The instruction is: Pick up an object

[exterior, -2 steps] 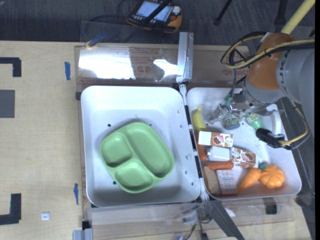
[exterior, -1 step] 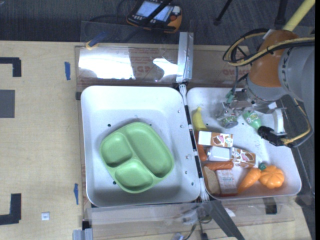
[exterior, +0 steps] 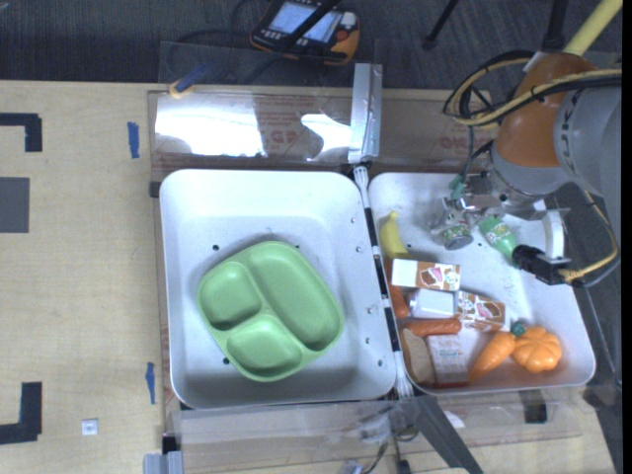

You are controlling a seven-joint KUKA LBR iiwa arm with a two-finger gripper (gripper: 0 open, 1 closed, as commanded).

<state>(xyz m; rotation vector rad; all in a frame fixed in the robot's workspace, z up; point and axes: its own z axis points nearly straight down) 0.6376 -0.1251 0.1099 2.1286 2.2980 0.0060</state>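
Toy food items sit packed in the right shallow white bin point(exterior: 423, 188), beside the left shallow white bin point(exterior: 197, 205) that carries a green divided plastic plate point(exterior: 269, 309). The grey arm's gripper point(exterior: 456, 217) hangs low near that bin's far end, between a yellow banana point(exterior: 392, 235) and a small green packet point(exterior: 499, 233); I cannot tell whether it is open or closed.

The risk, as I judge it, is closing on bare floor between the two, or nudging the banana against the bin wall. The printed cardboard boxes point(exterior: 427, 276), orange pumpkin point(exterior: 536, 349) and orange carrot point(exterior: 492, 354) touch, so a grasp there could drag neighbours.

The pale wooden bench point(exterior: 79, 265) bears blue tape marks point(exterior: 133, 138); a handheld controller point(exterior: 301, 26) lies beyond on dark floor.
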